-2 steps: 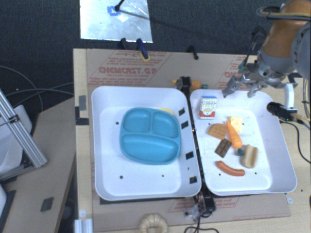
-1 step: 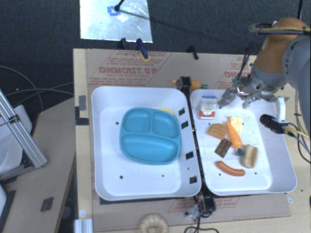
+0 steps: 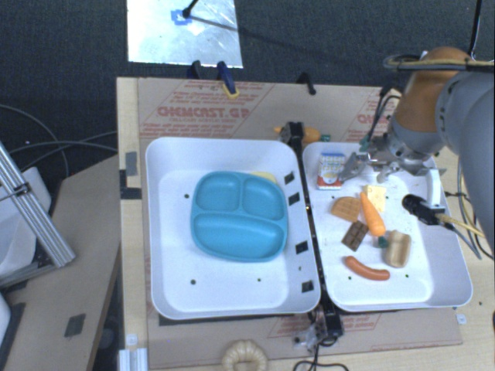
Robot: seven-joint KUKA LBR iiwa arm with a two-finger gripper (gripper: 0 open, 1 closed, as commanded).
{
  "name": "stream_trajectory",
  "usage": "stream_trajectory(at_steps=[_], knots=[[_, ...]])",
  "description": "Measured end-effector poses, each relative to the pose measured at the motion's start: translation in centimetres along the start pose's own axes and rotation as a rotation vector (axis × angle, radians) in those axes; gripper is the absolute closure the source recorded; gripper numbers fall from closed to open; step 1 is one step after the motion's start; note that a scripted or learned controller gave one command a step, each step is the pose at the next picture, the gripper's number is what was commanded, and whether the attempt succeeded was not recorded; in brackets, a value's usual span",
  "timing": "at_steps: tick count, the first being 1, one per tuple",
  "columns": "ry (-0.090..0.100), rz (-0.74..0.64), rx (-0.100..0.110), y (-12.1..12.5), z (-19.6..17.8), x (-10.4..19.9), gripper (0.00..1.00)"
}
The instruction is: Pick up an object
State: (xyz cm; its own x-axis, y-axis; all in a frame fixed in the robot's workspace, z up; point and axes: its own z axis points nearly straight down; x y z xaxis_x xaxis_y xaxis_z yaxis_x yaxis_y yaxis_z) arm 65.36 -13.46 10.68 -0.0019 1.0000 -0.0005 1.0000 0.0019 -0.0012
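Over the far end of the right bin (image 3: 448,284), the gripper (image 3: 370,168) hangs low, its two fingers (image 3: 354,165) spread apart with nothing between them. From where I stand, the nearest thing to them is a small carton (image 3: 331,168), white with a blue top and a red patch at its foot. It lies just beside the left-hand fingertip, though I can't tell whether they touch. Just below the gripper lies a pale yellow cheese wedge (image 3: 377,197), clear of the fingers.

An orange carrot (image 3: 372,214) lies slanted against the wedge's lower edge, and a tan cracker (image 3: 346,208) sits to its left. Nearer the front are a dark brown chocolate bar (image 3: 355,236), a beige chunk of bread (image 3: 398,248) and a reddish sausage (image 3: 367,269), all loose on the white floor and well apart from the gripper.

Next door, the left bin (image 3: 174,284) carries a blue divided plate (image 3: 238,215), with a bit of something yellow peeping out behind its far rim. Both bins rest on a cardboard-covered table (image 3: 205,110).
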Motion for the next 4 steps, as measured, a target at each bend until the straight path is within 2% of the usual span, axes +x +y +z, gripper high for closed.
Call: stream_trajectory(at_steps=[1, 2, 3, 4], knots=[[-0.001, -0.002, -0.003, 0.1, 2.2, 0.0, 0.0], [-0.001, -0.002, -0.007, 0.2, 1.0, 0.1, 1.0], [-0.001, -0.002, -0.009, 0.6, -5.5, 0.0, 1.0], [0.0, -0.002, -0.007, 0.8, -10.0, -0.5, 1.0]])
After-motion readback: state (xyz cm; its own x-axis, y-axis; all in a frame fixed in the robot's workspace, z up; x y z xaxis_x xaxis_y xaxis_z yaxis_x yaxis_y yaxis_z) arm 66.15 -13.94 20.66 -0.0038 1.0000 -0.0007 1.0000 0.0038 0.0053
